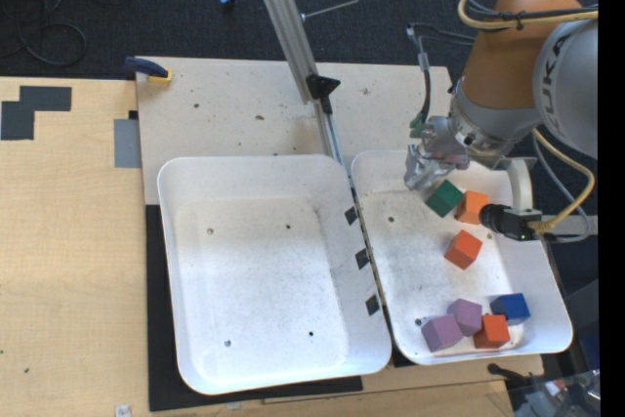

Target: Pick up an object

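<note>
My gripper point(426, 173) hangs over the far end of the right bin point(391, 239), below the grey arm with its orange band. A green block point(445, 198) lies just in front of and below the gripper, touching or nearly touching it. Against the green block's right side sits an orange block point(475, 206). A red-orange block point(464, 249) lies alone further toward the front. At the bin's front right corner are two purple blocks point(467, 314) point(440, 332), a blue block point(510, 307) and an orange-red block point(492, 331), bunched together.
The left bin point(186, 210) stands beside the right one, with black clips point(362, 258) along their shared rim. A slanted aluminium bar point(288, 15) rises behind the bins. Cables and a black fitting point(508, 220) hang at the right bin's edge.
</note>
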